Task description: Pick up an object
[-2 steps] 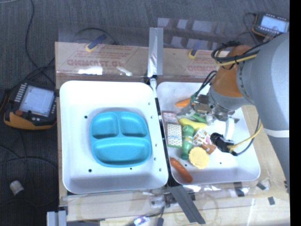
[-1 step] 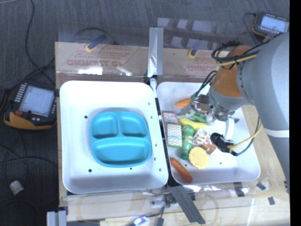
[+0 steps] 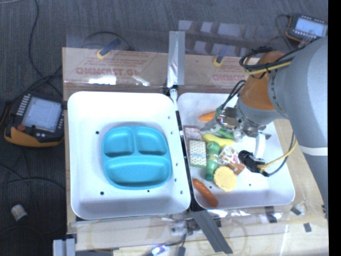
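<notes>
My gripper [image 3: 228,124] is down in the right bin [image 3: 277,188], at the top of a heap of toy food. Just below it lies a yellow banana-like piece [image 3: 217,138]. An orange piece [image 3: 208,116] pokes out to the gripper's left. Lower in the heap are a green piece [image 3: 212,160], a checked box [image 3: 197,153], a patterned white and red piece [image 3: 230,156] and a yellow round piece [image 3: 226,180]. An orange-red sausage shape [image 3: 205,192] lies at the bin's front left. Nothing shows plainly between the gripper's tips.
The left bin [image 3: 85,116] holds a blue divided plate [image 3: 137,156]. A black cable [image 3: 269,164] loops off the wrist over the right bin. A handheld pendant [image 3: 34,119] lies on the floor at the left, another [image 3: 306,28] at the top right.
</notes>
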